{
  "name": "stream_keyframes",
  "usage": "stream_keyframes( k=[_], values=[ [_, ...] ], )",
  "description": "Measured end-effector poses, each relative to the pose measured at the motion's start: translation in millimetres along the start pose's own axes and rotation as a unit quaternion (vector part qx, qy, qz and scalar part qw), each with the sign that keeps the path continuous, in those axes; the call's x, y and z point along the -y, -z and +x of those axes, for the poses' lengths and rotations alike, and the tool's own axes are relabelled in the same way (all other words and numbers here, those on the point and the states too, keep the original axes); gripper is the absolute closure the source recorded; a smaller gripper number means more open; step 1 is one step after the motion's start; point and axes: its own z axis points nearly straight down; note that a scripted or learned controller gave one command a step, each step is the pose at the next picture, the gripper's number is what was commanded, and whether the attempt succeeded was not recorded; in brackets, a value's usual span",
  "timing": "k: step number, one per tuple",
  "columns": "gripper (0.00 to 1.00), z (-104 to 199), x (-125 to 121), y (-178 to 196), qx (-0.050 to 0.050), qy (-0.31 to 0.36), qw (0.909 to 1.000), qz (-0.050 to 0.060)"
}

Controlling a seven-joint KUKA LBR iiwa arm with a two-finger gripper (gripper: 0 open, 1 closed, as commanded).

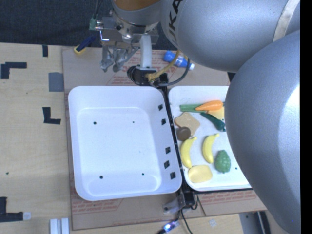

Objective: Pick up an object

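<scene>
- The wooden bench (pixel 29 145) carries a cardboard sheet (pixel 87 67) under two shallow white bins, with dark backdrop beyond the far edge.
- The grey arm (pixel 253 82) bulks over the right side and hides part of the right bin (pixel 239 184); anything lying under it cannot be judged, so a pick aimed there could miss.
- The left bin (pixel 117 140) offers only bare white floor; a descent here would close on nothing.
- The gripper (pixel 113 62) hangs beyond the far rim of the left bin, above the cardboard and well apart from every toy. Whether the claw is spread or clenched I cannot tell; nothing is visible between its fingers.
- The candidate objects all sit in the right bin, packed towards its left wall: a carrot (pixel 207 105) touching a dark green vegetable (pixel 214 120), a tan bread-like piece (pixel 187 123) with a small brown item (pixel 183 133) against it, two bananas (pixel 188 151) (pixel 209 147) just beside each other, a pale yellow lump (pixel 200 173) and a green bumpy fruit (pixel 223 161).
- Crowding is the main risk: fingers coming down on one banana would likely nudge its neighbour or straddle both.
- Things near the dividing wall risk a finger striking the rim.
- Smooth, curved toys may squirt out of a closing grip.
</scene>
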Motion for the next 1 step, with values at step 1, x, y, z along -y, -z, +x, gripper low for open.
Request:
stream_keyframes(
  k=[1],
  values=[
    [1.00,-0.6,-10.3,176.5,-0.006,0.002,0.9998,-0.017]
  ],
)
